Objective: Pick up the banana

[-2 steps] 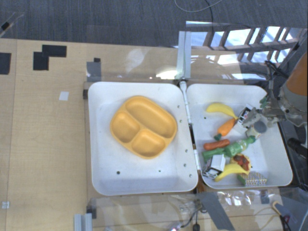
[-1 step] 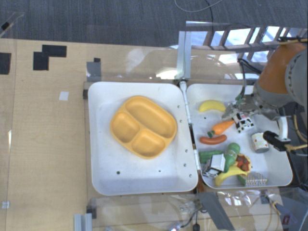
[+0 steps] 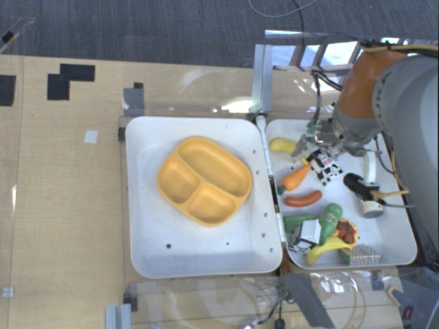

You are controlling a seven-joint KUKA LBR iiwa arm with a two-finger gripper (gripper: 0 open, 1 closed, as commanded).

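The banana is a curved yellow piece lying near the front edge of the right bin, among other toy food. My gripper hangs over the back half of that bin, well behind the banana and just above an orange carrot. Nothing shows between its fingers. The grey arm with its orange band comes in from the right.
The right bin also holds a small yellow piece at the back left, a red sausage, green items and a red berry beside the banana. The left bin bears a yellow divided plate.
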